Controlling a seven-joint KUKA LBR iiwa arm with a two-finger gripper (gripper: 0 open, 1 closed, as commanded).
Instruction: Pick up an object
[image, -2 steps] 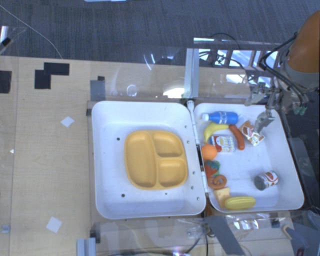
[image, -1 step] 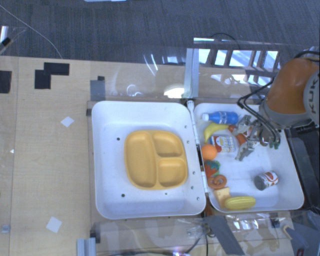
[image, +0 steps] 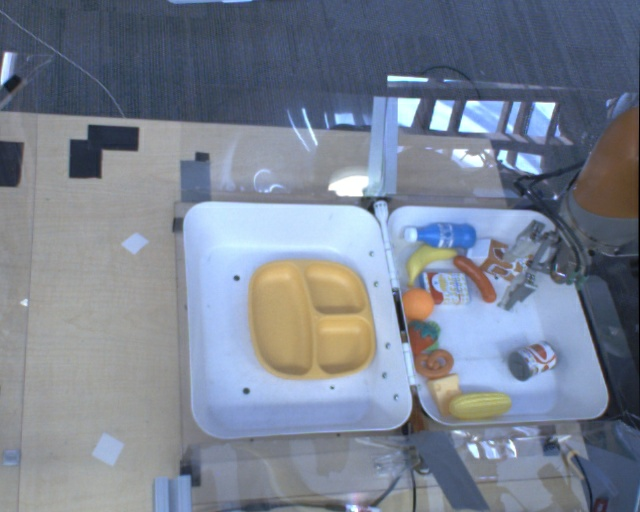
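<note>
A yellow lemon-shaped toy (image: 480, 404) lay nearest, at the front edge of the right bin (image: 570, 340). Just behind it a small can (image: 531, 361) lay on its side. In the left bin (image: 215, 300) sat a yellow divided plate (image: 311, 318). Farther back, the gripper (image: 529, 269) hung over the right bin, fingers spread apart and holding nothing, just beside a red sausage (image: 475, 278). A banana (image: 428, 262) and blue bottle (image: 443, 236) lay beyond.

I see two white bins (image: 200, 300) on my pale wood-toned surface (image: 90, 320). A yellow tray (image: 310, 318) fills one; beside it lie a blue bottle (image: 445, 236), yellow banana (image: 428, 260), red sausage (image: 475, 277) and silver-red can (image: 532, 360).
</note>
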